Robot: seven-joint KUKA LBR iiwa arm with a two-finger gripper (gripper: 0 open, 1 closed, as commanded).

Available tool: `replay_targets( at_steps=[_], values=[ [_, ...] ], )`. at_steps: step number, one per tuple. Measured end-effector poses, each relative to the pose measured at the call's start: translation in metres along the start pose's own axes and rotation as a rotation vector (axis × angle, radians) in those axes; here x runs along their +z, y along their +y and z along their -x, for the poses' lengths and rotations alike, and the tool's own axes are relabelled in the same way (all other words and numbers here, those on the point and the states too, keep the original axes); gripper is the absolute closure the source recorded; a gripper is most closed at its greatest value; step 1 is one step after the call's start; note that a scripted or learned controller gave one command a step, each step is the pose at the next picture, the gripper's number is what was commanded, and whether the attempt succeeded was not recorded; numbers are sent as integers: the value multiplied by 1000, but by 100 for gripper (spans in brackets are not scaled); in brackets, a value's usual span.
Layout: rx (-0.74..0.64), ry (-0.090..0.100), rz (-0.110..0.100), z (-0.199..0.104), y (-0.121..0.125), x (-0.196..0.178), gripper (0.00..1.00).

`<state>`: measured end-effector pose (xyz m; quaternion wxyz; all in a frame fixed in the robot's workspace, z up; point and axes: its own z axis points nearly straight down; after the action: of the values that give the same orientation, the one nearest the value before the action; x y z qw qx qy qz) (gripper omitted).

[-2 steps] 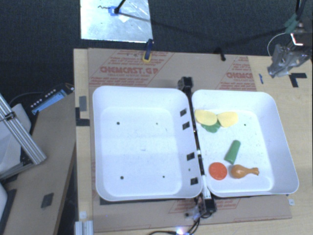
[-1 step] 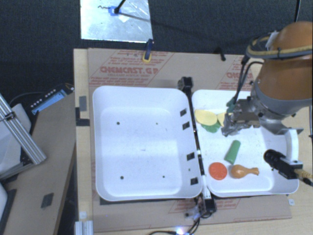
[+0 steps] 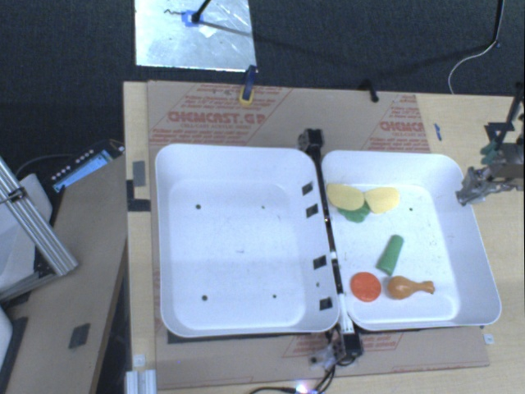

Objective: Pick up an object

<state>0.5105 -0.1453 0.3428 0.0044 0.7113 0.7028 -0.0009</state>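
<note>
Glossy white plastic bins (image 3: 238, 171)

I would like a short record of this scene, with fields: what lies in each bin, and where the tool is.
right bin: holds all the objects seen
yellow pieces: two, side by side near the far wall, a small green piece partly under them
green cylinder: mid bin, lying tilted
orange disc: near the divider, at the front
orange-brown drumstick-shaped toy: right of the disc, close beside it
left bin: bare white floor
tool: at the right bin's outer edge, above the rim, holding nothing visible
</note>
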Motion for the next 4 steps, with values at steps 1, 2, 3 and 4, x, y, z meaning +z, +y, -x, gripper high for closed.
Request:
replay_targets(
  at_steps=[1,2,3,4],
  values=[
    [-19,10,-13,-47,25,116,100],
    [-23,9,10,-107,32,-16,100],
    [-22,10,6,-158,2,-88,100],
    [-25,11,3,-234,-27,-137,100]
  ],
)
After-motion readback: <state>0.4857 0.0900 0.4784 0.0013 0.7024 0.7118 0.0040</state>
